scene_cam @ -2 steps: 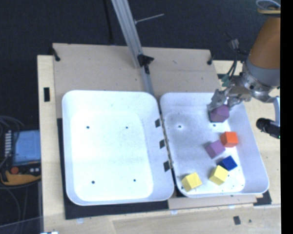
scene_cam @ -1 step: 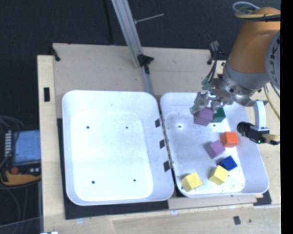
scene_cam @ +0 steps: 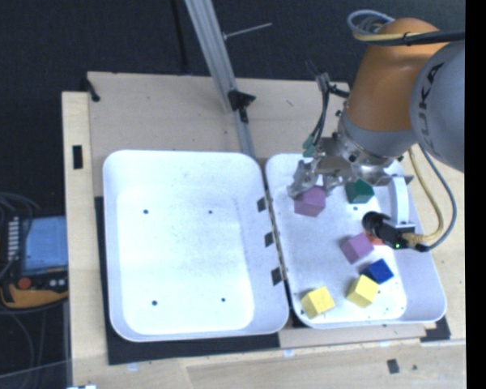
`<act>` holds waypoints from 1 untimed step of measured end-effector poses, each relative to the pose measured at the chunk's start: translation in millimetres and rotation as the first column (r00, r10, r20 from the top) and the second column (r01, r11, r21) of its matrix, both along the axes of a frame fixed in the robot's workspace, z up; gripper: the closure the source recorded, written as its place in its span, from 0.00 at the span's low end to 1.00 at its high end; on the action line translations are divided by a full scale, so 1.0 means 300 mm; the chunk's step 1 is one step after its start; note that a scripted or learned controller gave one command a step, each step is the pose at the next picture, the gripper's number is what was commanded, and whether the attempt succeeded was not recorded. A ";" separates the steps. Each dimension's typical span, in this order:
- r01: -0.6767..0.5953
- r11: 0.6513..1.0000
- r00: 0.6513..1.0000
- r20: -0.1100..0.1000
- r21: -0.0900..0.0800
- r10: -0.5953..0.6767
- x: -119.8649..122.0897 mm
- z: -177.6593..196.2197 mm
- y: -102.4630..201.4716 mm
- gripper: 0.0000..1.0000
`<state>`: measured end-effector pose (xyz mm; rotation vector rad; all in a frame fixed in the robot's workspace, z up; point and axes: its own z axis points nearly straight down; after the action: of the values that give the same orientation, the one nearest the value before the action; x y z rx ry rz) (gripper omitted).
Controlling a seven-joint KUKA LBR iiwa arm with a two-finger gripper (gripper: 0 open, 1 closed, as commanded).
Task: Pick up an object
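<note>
My gripper (scene_cam: 310, 186) sits low over the upper left part of the right bin (scene_cam: 421, 310), directly above a purple block (scene_cam: 309, 203). Whether it grips the block or merely hovers over it, I cannot tell from this angle. I judge this the grasp step. Next calls for a straight lift, to see if the block comes along, keeping away from the green block (scene_cam: 359, 191) just beside it.
</note>
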<state>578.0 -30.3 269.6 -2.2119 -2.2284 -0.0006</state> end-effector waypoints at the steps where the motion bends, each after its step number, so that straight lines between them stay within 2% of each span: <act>1: 0.001 1.000 1.000 -0.003 0.000 -0.001 0.005 -0.034 0.141 1.00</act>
<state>579.5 12.0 259.4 -2.2124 -2.2257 0.0028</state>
